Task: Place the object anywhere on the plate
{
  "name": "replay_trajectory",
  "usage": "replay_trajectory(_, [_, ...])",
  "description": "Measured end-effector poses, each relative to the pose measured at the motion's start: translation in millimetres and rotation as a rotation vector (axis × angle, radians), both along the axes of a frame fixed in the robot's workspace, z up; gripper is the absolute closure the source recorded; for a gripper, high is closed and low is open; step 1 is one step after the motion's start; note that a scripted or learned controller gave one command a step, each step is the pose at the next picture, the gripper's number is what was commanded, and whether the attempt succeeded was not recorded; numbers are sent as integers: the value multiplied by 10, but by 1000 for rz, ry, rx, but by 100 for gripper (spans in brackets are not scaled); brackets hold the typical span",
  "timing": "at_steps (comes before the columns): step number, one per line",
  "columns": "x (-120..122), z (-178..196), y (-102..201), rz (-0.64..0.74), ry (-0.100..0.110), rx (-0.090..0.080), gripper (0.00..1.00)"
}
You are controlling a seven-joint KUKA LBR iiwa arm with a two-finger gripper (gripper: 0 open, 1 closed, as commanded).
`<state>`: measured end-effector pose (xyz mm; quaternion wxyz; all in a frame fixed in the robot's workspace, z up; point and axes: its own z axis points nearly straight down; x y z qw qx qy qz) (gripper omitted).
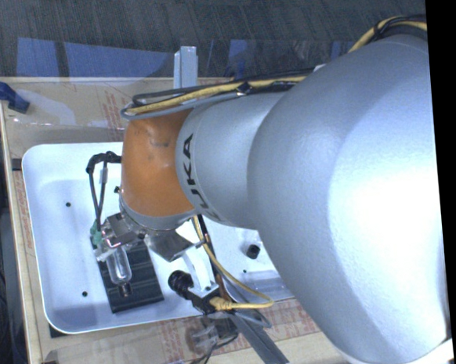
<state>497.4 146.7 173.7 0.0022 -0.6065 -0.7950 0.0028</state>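
My gripper (124, 281) hangs low over the near part of the left white bin (55, 230), seen from above as a dark ribbed block with a shiny cylinder on it. The grey arm with its orange band (152, 171) covers most of the bench, including nearly all of the right bin. A small black object (252, 251) lies on the white floor of the right bin, in a gap under the arm, to the right of the gripper. Whatever lies under the gripper is hidden by it.
The left bin's far and left floor shows bare white. Cables (221, 299) loop from the wrist over the bins' near rim. A wooden bench border (65, 111) surrounds the bins, with a blue clamp (9, 96) at the far left corner.
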Motion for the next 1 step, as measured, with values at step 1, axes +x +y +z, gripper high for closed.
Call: replay_trajectory(1, [-216,173,-633,-113,-2,1,100])
